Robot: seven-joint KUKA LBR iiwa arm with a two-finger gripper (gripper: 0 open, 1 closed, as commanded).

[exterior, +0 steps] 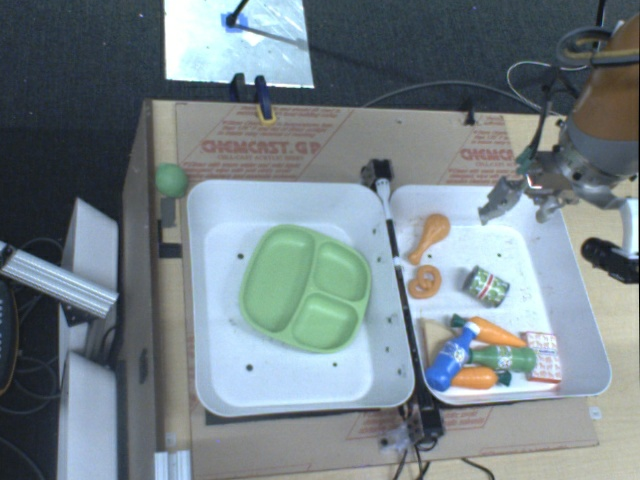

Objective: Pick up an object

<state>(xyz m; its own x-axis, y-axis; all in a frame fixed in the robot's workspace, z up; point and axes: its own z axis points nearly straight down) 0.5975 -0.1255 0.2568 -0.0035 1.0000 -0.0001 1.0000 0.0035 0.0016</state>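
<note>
Right now gripper (520, 200) hangs open & empty over right bin's (585, 313) far corner, nr nothing; toys bunched at near end, so prob grabs air w/o repositioning.

Green three-compartment tray (305, 288) lies in the left white bin (215, 368). Bench (300, 143) topped with brown cardboard with red print. Small green ball (171, 179) at bench's left edge, just beside the bin's far-left corner. Blue-and-yellow clamp (263, 98) on far edge. Shiny silver sheet (237, 28) on dark floor beyond. Cables (440, 93) trail across far side.
</note>
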